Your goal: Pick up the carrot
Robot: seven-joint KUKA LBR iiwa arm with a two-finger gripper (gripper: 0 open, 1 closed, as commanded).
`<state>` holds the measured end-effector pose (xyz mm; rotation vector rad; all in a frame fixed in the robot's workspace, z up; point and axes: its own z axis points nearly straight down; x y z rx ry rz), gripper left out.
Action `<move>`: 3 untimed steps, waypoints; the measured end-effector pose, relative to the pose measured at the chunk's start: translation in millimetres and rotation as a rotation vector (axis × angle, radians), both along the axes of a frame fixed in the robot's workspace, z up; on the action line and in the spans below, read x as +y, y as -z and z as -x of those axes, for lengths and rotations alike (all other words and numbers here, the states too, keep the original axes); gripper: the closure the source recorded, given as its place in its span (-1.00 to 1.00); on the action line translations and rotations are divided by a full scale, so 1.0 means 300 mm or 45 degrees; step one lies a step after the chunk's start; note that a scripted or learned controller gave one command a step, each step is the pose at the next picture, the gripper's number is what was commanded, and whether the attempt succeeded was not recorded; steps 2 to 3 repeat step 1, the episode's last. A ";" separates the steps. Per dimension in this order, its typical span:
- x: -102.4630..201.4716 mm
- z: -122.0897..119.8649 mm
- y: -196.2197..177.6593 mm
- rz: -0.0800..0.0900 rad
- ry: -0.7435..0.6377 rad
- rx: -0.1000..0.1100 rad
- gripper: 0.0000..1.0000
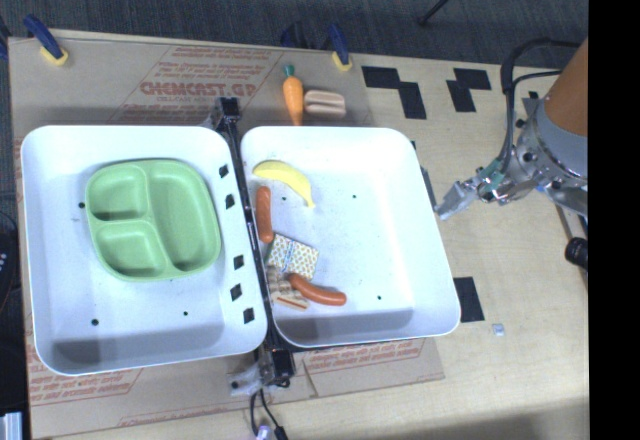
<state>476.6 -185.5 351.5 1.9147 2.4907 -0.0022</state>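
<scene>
End effector: the end effector (462,196) hangs over the bare table (520,328), just right of the right bin (400,228); whether it is apart or together cannot be told, and nothing shows in it.
Carrot: the carrot (292,98) lies on the cardboard sheet (190,78) behind the right bin, outside both bins, green top pointing away, just beside a hot dog bun (324,104).
Right bin: it holds a banana (284,178), two sausages (264,213), a patterned packet (292,256) and some fries (288,296).
Left bin: the left bin (50,228) holds a green divided plate (152,218).
Risk: the carrot sits well apart from the end effector, across the bin's far corner. A low approach could clip the bin rim, and a loose aim could nudge or close on the bun instead.
</scene>
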 end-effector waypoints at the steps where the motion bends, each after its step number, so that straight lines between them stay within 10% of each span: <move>1: 0.293 0.001 0.200 -0.002 -0.082 0.003 1.00; 3: 0.293 0.001 0.200 -0.002 -0.082 0.003 1.00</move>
